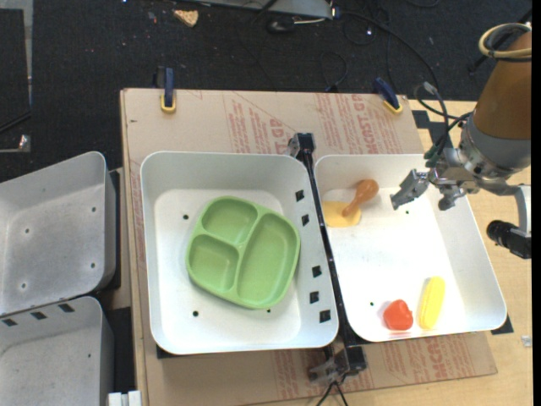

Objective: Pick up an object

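Note:
The right bin [473, 252] holds three small things. An orange-and-yellow toy spoon [351, 205] lies at its far left, against the divider. A red-orange toy [398, 315] and a yellow corn-like piece [431, 302] lie side by side near its front wall. My gripper [425, 194] hangs over the far right part of this bin, to the right of the spoon and apart from it. Its fingers are spread open with nothing between them.
A green divided plate [243, 251] lies in the left bin [161, 227]. A black divider clamp [314, 227] runs between the bins. Yellow-and-blue clamps [168, 91] pin the cardboard bench at the back. Spare white bins [51, 227] lie to the left.

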Available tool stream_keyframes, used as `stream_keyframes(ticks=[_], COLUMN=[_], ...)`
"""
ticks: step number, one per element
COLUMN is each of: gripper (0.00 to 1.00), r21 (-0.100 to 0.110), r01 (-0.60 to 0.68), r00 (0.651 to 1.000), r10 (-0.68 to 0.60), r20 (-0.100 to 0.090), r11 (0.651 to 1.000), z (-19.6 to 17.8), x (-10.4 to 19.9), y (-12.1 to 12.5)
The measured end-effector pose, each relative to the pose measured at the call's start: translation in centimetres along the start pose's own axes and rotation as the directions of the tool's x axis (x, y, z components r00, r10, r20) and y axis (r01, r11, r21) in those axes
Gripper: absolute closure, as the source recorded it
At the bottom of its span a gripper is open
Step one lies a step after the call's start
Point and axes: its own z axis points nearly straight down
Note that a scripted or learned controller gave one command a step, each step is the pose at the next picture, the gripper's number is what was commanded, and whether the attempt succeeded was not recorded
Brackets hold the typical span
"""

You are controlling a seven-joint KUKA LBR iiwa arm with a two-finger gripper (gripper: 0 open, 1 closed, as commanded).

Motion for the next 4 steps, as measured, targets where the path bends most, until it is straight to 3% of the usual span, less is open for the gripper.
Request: stream_keyframes(ticks=[1,4], gripper=[0.0,0.0], r21=[-0.011,-0.008], r01=[0.002,0.0], r00=[1.0,1.0], r10=[-0.002,0.0], r20=[0.002,0.001], r11=[1.0,1.0], z=[-0.6,13.5], x=[0.0,-0.6], y=[0.2,1.2])
